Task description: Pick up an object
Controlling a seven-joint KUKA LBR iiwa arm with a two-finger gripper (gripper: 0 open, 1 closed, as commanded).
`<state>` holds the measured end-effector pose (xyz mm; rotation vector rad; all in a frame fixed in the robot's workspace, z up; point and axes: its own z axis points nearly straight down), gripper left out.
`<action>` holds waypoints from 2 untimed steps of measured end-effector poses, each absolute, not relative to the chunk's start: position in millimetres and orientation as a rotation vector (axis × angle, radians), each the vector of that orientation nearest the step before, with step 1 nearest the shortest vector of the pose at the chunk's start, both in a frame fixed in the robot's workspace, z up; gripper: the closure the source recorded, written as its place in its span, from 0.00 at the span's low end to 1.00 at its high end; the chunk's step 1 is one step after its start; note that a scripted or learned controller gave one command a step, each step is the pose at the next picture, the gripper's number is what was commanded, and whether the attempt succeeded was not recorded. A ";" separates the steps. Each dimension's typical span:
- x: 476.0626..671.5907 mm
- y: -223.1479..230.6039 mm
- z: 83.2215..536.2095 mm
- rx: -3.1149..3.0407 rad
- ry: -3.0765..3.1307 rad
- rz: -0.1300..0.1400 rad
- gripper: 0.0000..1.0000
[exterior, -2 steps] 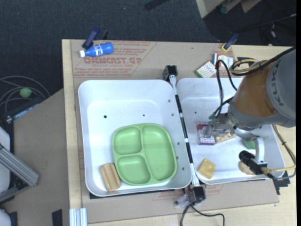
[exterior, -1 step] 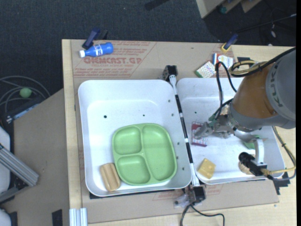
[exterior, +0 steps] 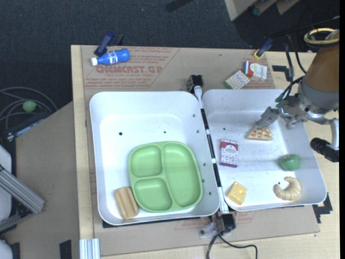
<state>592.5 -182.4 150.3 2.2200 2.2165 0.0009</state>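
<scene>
Hovering near the right bin's [exterior: 302,201] far edge, the gripper [exterior: 268,116], fingers spread and holding nothing, hangs just above the waffle wedge [exterior: 260,134]. That wedge looks light, stiff and flat, best pinched across its thin edges.

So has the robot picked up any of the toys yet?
Not yet. Nothing looks lifted: the tan waffle-like wedge, red carton, green lump, yellow cheese-like block and beige croissant all lie in the right white bin. In hand: the grey gripper sits just above the wedge, which looks like its target. Left to do: grasp one thing and raise it.
</scene>
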 end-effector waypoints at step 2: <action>583.6 -201.7 88.4 2.216 2.219 0.007 0.00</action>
